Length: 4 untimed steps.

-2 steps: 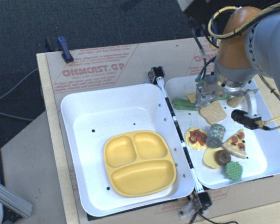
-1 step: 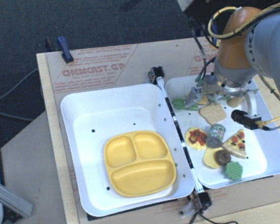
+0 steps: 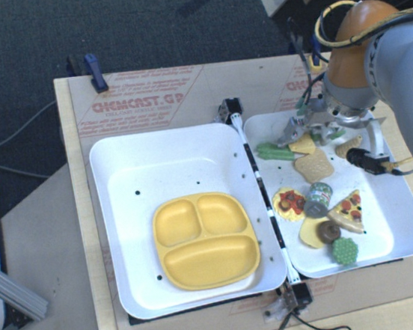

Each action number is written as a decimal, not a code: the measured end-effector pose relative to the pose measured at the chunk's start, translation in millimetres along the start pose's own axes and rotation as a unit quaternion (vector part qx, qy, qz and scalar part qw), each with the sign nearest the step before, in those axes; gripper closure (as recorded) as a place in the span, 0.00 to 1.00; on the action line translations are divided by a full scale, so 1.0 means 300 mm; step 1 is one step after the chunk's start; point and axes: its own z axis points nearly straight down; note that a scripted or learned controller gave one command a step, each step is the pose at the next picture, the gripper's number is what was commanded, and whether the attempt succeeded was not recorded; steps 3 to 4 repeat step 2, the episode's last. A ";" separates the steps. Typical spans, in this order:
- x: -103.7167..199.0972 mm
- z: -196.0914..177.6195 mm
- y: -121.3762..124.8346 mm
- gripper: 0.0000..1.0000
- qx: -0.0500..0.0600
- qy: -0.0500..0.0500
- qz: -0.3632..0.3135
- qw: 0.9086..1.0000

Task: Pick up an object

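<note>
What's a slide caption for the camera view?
Gripper low over toy food in the right bin; yellow divided plate in the left bin.

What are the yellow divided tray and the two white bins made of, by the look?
Yellow divided tray: likely moulded plastic, matte, with uniform colour and soft rounded compartment ridges. Left bin and right bin: probably thin formed plastic, smooth, slightly glossy, with rounded corners and rolled rims. Cannot confirm beyond look.

Red print is showing on the brown protective sheet covering the table behind the bins. The large line is reading "CHEMCAST GP", running upside down from this view. Smaller red lines above and below it are too fine to read.
</note>
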 end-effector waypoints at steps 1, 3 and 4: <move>0.001 -0.037 -0.001 1.00 -0.002 -0.002 -0.001 1.000; 0.273 -0.341 -0.173 1.00 -0.002 0.000 -0.004 1.000; 0.273 -0.341 -0.173 1.00 -0.002 0.000 -0.004 1.000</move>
